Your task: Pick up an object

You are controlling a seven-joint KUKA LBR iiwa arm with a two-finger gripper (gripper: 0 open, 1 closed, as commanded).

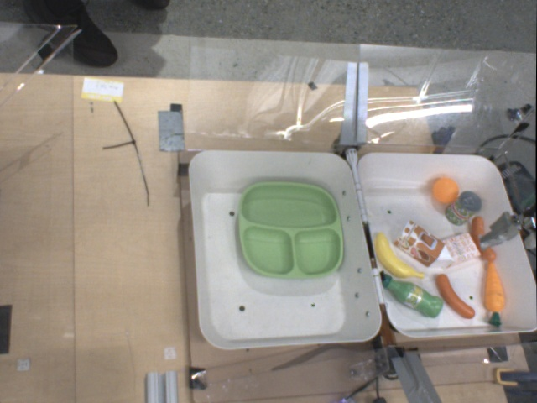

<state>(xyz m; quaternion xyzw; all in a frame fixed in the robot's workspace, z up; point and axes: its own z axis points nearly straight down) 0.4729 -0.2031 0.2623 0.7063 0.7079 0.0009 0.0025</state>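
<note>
My gripper just pokes in at the right bin's edge, above the carrot; whether it's spread or pressed together, I can't tell. Nothing is visibly held.

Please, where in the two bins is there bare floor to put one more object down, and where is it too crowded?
In the left bin, bare floor lies all around the green divided plate, widest left of it and in front. In the right bin, the far-left corner, behind the banana and left of the orange, is free. Its right and near parts are crowded: can, sausage, carrot, green bottle.
</note>
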